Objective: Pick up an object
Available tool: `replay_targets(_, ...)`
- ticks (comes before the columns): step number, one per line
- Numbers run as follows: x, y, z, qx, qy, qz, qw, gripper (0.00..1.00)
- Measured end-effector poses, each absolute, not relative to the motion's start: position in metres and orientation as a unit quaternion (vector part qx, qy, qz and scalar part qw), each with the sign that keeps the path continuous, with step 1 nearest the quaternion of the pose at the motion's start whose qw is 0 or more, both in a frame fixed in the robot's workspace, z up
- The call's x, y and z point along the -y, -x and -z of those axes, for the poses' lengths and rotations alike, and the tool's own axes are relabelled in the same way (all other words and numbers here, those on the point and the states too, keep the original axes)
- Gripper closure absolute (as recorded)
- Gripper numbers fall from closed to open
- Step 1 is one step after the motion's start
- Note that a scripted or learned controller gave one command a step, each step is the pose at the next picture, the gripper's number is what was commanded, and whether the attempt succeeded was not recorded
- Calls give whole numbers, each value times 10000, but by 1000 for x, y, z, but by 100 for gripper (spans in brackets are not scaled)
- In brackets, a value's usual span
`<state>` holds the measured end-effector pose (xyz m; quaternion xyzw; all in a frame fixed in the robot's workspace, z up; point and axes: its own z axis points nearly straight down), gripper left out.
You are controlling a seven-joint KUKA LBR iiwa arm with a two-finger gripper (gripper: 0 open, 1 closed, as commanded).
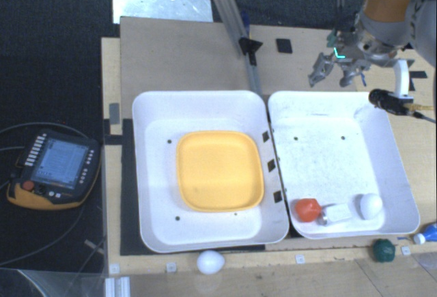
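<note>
My gripper [333, 76] hangs above the bench just behind the back rim of the right bin [328, 111]. Its two fingers are spread apart, open, with nothing between them. At the front of the right bin lie a red rounded object [306, 209], a small white piece [334, 214] beside it, and a white ball [370, 205]. A square yellow plate [220, 171] rests in the middle of the left bin [153, 152]. All of these objects sit well in front of the gripper.
A white egg shape [210, 262] lies on the bench in front of the left bin. A green object [384, 250] and a blue one [427, 235] sit off the right bin's front corner. A metal pole [229, 2] slants behind the bins. A control pendant [51, 167] lies at far left.
</note>
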<state>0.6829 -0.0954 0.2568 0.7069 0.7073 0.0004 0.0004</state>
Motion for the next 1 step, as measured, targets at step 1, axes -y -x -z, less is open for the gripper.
replay_targets(1, 95, -683, -257, -7073, -7069, -4, 4, 0)
